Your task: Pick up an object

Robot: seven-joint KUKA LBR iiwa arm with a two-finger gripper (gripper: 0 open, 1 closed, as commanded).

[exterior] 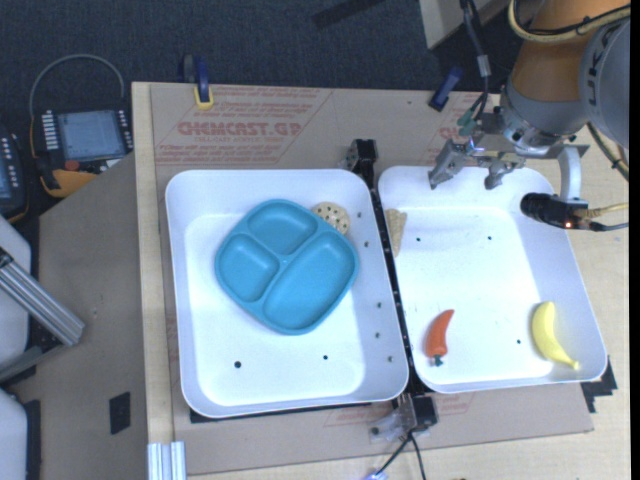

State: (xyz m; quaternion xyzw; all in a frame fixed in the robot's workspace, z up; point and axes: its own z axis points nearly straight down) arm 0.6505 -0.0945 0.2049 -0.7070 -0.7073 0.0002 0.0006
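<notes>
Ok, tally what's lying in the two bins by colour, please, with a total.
Blue: 1, the divided plate in the left bin
Tan: 1, the cookie peeking out behind it
Red-orange: 1, the chili pepper in the right bin
Yellow: 1, the banana
Total: 4

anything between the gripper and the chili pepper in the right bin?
Nothing visible. The gripper hangs open over the right bin's far edge; the red chili pepper lies near the bin's front, with bare white floor between. The banana lies apart, off to the pepper's right.
</notes>
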